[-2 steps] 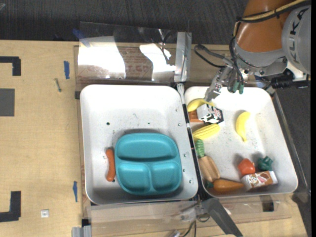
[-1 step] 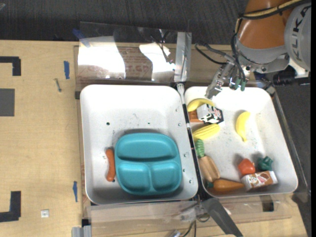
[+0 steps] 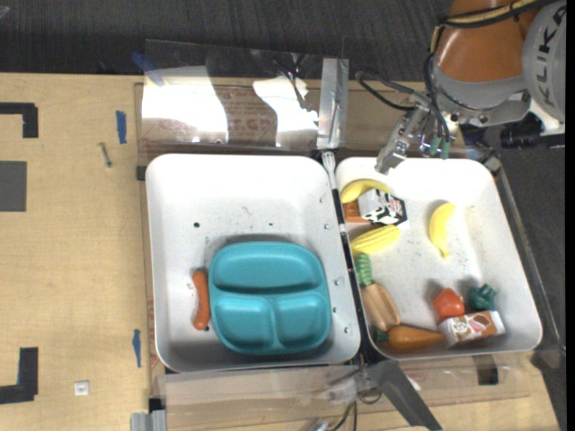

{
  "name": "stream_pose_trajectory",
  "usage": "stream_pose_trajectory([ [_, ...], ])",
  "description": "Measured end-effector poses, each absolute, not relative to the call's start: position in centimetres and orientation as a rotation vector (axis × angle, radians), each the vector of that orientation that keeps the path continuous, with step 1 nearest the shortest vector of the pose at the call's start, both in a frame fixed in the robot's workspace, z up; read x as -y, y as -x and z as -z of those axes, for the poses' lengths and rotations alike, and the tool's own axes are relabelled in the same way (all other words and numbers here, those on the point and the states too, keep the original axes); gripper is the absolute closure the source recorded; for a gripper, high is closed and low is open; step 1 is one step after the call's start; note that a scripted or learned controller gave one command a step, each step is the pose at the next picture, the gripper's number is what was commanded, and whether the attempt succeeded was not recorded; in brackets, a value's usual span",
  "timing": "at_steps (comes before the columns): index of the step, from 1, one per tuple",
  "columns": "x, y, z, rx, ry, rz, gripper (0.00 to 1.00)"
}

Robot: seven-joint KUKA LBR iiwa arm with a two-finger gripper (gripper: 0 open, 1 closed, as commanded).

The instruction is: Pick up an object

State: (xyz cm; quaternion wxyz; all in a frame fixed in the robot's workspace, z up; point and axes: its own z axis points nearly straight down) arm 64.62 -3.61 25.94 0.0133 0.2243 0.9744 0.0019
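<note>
We note the gripper (image 3: 393, 160) hanging over the far left corner of the right bin (image 3: 512, 206), its fingers seemingly a little apart and closed on nothing. The task names no particular item, so we list the candidates in that bin: a yellow banana (image 3: 440, 226) lying alone on bare floor near the middle; a second banana (image 3: 361, 189) and a small black-and-white carton (image 3: 384, 209) just below the gripper, crowded against the left wall with a corn cob (image 3: 375, 238); further toward the near edge a bread roll (image 3: 379, 305), a carrot (image 3: 414, 336), a red tomato-like piece (image 3: 449, 303) and a small red-and-white package (image 3: 474, 326). The left bin (image 3: 180, 187) holds a teal divided tray (image 3: 268, 296) with a sausage (image 3: 202, 298) beside it. We judge these to be light, stiff plastic play food, smooth and prone to slipping. The lone banana looks the best pick: clear space on all sides, to be pinched across its narrow middle. The curved skin may squirt out if taken near a tip.
</note>
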Motion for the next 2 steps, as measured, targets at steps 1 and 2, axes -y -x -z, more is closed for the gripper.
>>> stream_pose_trajectory([
  [1, 3.6, -64.8, -27.1, -3.027, -0.695, -0.008, 1.0],
  [2, 3.6, -65.0, -28.3, -3.018, -0.69, -0.009, 1.0],
])
